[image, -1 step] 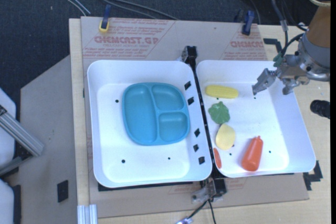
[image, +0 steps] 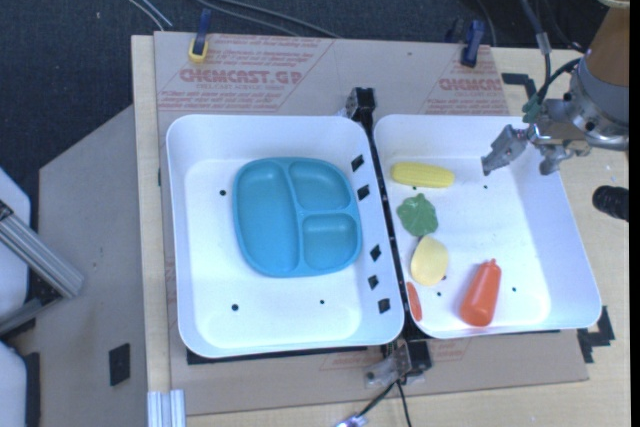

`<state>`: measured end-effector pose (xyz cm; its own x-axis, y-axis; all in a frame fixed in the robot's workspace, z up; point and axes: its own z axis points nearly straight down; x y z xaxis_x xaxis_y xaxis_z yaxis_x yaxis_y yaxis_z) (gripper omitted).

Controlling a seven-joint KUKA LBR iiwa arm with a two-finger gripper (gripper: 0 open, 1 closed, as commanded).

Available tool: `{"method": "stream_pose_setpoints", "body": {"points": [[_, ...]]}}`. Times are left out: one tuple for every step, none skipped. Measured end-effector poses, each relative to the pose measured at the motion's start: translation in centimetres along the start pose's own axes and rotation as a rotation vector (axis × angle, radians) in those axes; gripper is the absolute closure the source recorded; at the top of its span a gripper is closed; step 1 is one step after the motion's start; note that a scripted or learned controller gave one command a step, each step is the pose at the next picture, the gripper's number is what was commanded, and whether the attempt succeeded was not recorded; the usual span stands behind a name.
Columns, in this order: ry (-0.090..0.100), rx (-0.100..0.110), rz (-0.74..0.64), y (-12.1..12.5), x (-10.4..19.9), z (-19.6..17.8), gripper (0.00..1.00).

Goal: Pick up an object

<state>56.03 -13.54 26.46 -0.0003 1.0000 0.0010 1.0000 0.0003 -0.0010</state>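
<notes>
no object is held yet, and four or five candidates are laid out in the right bin [image: 560, 215]. nearest the claw [image: 522, 151] is the yellow corn-like piece [image: 422, 176], found to the claw's left and a little lower in the view, lying lengthwise near the bin's far wall. beyond it, lower and further left of the claw, the green leafy piece [image: 417, 213] is seen, with the pale yellow lemon-like piece [image: 430, 260] just beside it. the orange bottle [image: 481, 292] lies well below the claw, tilted, near the front rim, and a small red sliver [image: 414, 300] is tucked against the divider, partly hidden.

the claw is held above the bin's upper right part, with two dark fingers [image: 499, 155] apparently spread apart and nothing pinched between them. the grey arm [image: 610, 80] comes in from the right.

for a good pick, the corn-like piece is judged the easiest choice: it is closest and stands apart from its neighbours. the claw would best be centred over the piece's middle, with the fingers turned across its short width rather than along its length, and lowered until the tips pass its widest part before being closed. the rounded surface may let it roll or squirt out, so closing should be slow and the far wall avoided.

the blue divided plate [image: 297, 214] in the left bin [image: 200, 295], far to the claw's left, need not be touched.
</notes>
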Motion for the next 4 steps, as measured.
{"method": "stream_pose_setpoints", "body": {"points": [[0.002, 0.006, 0.0, -0.6, 0.4, 6.1, 0.0], [0.002, 0.006, 0.001, -1.3, 0.4, 10.5, 0.0], [0.002, 0.005, 0.001, -1.4, 0.6, 14.8, 0.0], [0.001, -0.001, 0.001, -1.2, 0.6, 13.4, 1.0]]}}
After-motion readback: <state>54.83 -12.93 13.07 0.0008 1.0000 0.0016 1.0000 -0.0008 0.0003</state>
